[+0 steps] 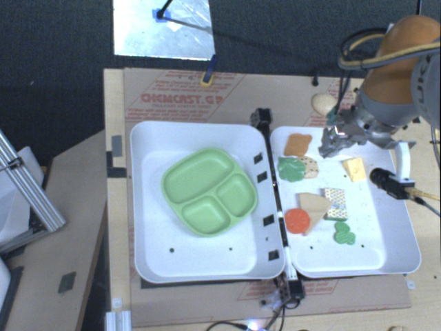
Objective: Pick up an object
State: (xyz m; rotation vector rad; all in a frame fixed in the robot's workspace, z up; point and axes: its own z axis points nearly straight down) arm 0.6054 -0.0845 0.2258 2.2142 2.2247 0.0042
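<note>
gripper (333, 143): over right bin's (386, 257) far end; fingers' state can't tell.
orange tile (298, 144): looks flat, stiff, light; prob. grab by edges.

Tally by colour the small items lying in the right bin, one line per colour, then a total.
Green: 2, a leafy piece and a small piece
Orange-brown: 1, a toast-like slice
Yellow: 1, a cheese-like wedge
Red-orange: 1, a round disc
Tan: 1, a wedge
Patterned: 2, a checkered square and a speckled cracker
Total: 8
</note>
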